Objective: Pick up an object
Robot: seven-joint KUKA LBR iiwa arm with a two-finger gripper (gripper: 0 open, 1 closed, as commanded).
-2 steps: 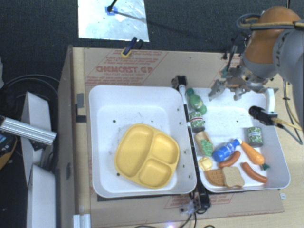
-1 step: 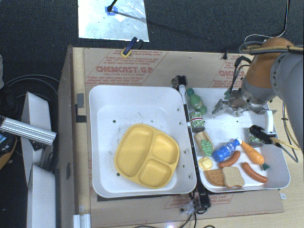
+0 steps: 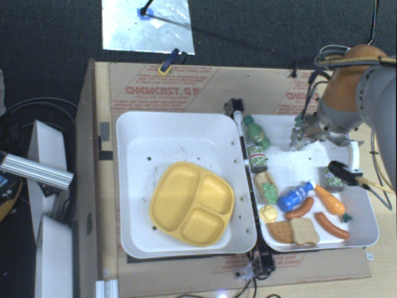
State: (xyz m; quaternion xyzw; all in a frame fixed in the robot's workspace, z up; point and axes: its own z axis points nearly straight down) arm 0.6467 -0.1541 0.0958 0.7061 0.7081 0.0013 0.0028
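Well apart from the tool (image 3: 302, 136), blue bottle (image 3: 294, 197) among toy food.

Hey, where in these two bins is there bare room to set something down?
Left bin: bare floor along the back and left, around the yellow divided plate. Right bin: a small bare patch mid-floor, between the green bottle, the gripper and the blue bottle. Its front is crowded with toy food.

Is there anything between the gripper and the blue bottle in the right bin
Nothing visible does. The gripper hangs over a bare patch of the right bin, and the white floor runs clear down to the blue bottle. The green bottle lies off to the side.
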